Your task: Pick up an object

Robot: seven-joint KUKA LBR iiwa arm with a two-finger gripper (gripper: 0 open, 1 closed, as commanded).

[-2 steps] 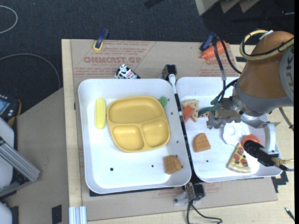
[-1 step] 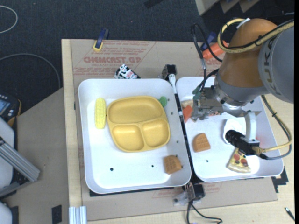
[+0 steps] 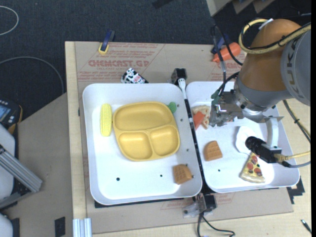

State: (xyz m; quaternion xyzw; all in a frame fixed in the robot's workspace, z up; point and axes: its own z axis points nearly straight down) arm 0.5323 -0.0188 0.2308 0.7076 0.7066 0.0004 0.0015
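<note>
Camera view. Left bin [image 3: 98, 174]: yellow divided plate [image 3: 145, 130] in middle, corn cob [image 3: 105, 119] just beside its left edge, small green piece [image 3: 172, 106] at its far corner, brown cracker [image 3: 181, 173] near front right.

Right bin [image 3: 222, 179]: orange-red toy food [image 3: 199, 118] at left wall, brown bread piece [image 3: 213, 151] below it, pizza slice [image 3: 253, 169] at front right.

My arm [image 3: 266, 58] reaches in from right, wrist low over right bin. My gripper [image 3: 217, 116] sits just beside orange-red toy food. Wide or narrow, I cannot tell.
</note>
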